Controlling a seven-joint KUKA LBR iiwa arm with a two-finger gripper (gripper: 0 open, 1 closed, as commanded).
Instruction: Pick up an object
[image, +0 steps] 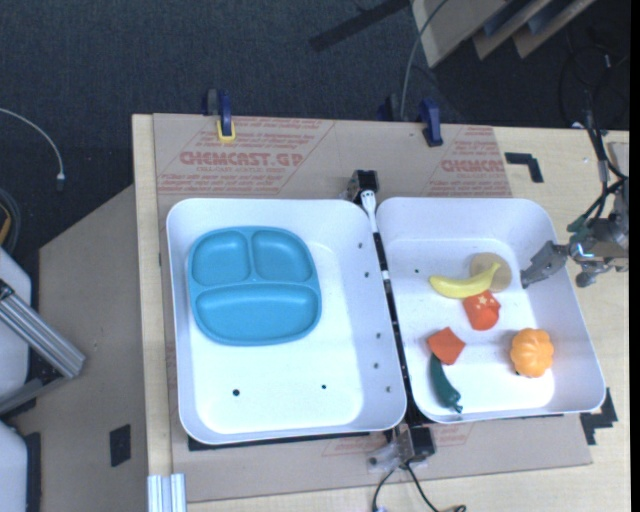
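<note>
White right bin (560, 395) holds a banana (462, 286), tomato (482, 311), red pepper piece (446, 346), green chili (445, 387) & orange pumpkin (531, 352), none lifted. Gripper (545, 264) sits at the bin's upper right edge, near the banana; can't tell if it's clenched or released. Blue divided plate (255, 285) lies in left bin (290, 400).

Blue three-compartment plastic plate (256, 285) in left white bin (200, 400); yellow banana (464, 285), orange pumpkin-shaped toy (531, 352) in right white bin (570, 395); gripper (548, 264) at right edge.

blue plate (256, 286) | yellow banana (463, 286) | orange pumpkin (531, 352) | green, perhaps pepper (444, 385)
</note>
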